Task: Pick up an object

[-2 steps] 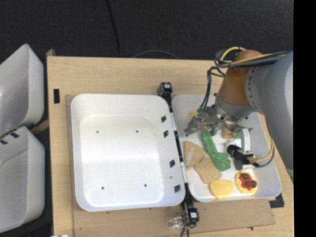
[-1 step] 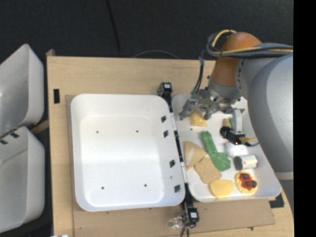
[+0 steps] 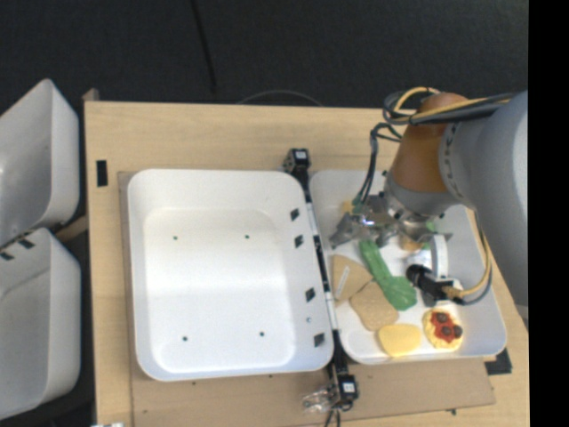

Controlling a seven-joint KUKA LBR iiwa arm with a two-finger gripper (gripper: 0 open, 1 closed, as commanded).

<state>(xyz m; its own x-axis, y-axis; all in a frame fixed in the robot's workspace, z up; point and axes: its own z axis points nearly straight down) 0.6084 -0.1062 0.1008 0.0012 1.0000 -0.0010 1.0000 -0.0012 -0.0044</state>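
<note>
The gripper (image 3: 356,228) hovers low in the right bin (image 3: 480,327), its fingers spread with nothing between them, and should settle squarely over the green object (image 3: 388,278) lying just toward five o'clock before closing.

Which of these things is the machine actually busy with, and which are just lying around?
Part of the job:
- end effector
- green toy, lying under it in the right bin
- tan slices
- yellow piece
- red-topped round piece

Just lying about:
- left bin
- wooden bench
</note>
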